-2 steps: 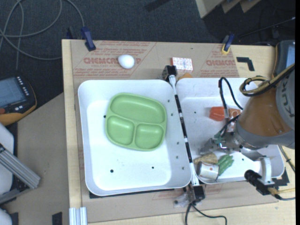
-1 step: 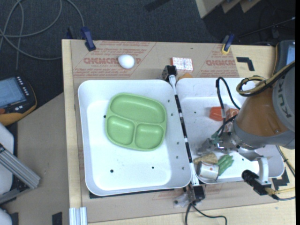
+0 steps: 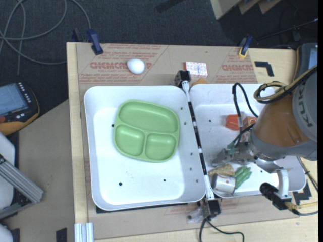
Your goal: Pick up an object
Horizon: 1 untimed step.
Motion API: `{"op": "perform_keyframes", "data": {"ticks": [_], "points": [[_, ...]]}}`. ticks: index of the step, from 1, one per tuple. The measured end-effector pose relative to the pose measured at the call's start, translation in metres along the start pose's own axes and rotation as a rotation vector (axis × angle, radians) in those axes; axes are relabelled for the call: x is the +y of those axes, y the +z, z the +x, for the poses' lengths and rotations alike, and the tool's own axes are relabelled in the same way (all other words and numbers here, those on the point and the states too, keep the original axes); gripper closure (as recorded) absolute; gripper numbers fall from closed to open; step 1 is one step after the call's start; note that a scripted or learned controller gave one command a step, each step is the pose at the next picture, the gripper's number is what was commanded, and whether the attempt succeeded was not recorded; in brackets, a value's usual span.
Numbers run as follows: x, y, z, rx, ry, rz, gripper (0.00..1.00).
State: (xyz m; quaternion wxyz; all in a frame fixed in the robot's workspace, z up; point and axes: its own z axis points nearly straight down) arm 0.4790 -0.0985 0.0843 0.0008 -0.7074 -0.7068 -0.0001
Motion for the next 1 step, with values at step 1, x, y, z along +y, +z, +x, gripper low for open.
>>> {"op": "perform_keyframes", "data": {"ticks": [1], "points": [[-0.0001, 0.0, -0.0012, -0.001, 0.0, -0.001, 0.0]]}}
